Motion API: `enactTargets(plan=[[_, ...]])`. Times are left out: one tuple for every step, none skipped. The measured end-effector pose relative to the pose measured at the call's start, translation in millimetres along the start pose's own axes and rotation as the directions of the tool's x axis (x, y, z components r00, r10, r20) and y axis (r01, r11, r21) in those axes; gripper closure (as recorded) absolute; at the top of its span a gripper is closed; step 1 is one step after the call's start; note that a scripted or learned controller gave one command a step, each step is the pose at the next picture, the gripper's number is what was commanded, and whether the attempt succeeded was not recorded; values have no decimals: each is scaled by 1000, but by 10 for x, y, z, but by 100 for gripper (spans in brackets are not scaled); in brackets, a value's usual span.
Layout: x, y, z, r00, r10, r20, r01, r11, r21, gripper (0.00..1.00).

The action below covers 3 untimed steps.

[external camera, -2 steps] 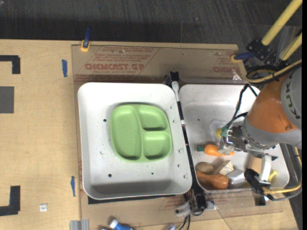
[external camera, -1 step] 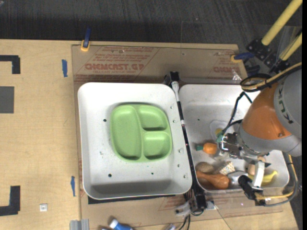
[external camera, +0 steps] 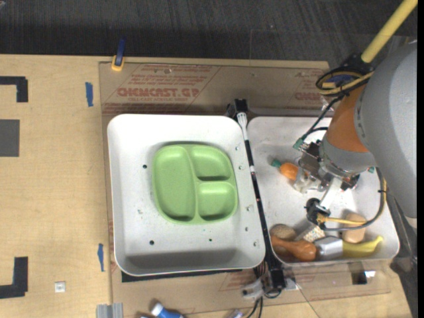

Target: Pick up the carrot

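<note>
Carrot (external camera: pixel 288 171) lay in the right bin (external camera: pixel 265 134), toward its far left, claw (external camera: pixel 310 175) just right of it, open or closed I couldn't tell; a good grab needed the claw centred over it, clear of the near-side clutter.

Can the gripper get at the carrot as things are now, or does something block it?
Probably yes. The gripper hangs just right of the carrot in the right bin. The carrot lies apart from the pile at the bin's near end, with nothing on it.
</note>
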<state>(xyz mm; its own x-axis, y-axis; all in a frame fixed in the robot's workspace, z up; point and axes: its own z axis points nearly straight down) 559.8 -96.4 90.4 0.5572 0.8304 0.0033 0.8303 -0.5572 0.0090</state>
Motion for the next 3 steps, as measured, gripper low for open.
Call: enactTargets(plan=[[8,2,-100,1000,-5,1,5,1000,0,100],[7,-2,-93,1000,-5,2,5,1000,2,0],[13,0,-190,1000,-8,4,8,1000,1,100]])
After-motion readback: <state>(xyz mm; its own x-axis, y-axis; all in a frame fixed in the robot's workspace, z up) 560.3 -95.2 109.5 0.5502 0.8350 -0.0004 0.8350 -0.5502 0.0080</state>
